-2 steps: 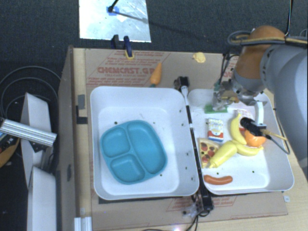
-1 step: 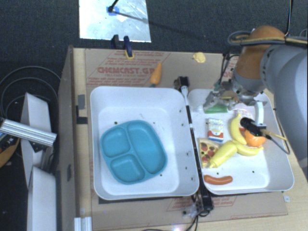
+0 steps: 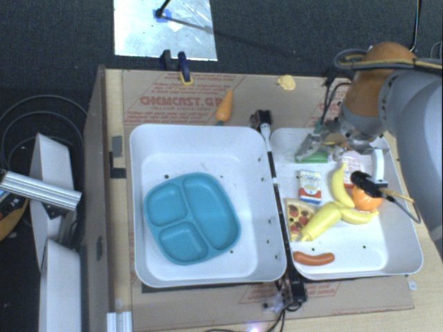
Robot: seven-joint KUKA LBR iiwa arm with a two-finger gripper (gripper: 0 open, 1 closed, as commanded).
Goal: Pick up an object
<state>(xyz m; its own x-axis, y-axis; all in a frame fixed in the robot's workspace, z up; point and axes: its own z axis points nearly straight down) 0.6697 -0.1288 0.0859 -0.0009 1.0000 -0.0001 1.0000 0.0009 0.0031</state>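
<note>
I have the claw low over the green object at the back of the right bin, lining up a grab; claw state I cannot tell.

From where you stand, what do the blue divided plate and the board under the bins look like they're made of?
The blue divided plate looks like moulded plastic: one even colour, smooth rounded compartments, a soft sheen. The board under the bins looks like plain brown cardboard, matte, with red printed lettering and a worn edge. I'm judging by look alone, so neither is certain.
</note>
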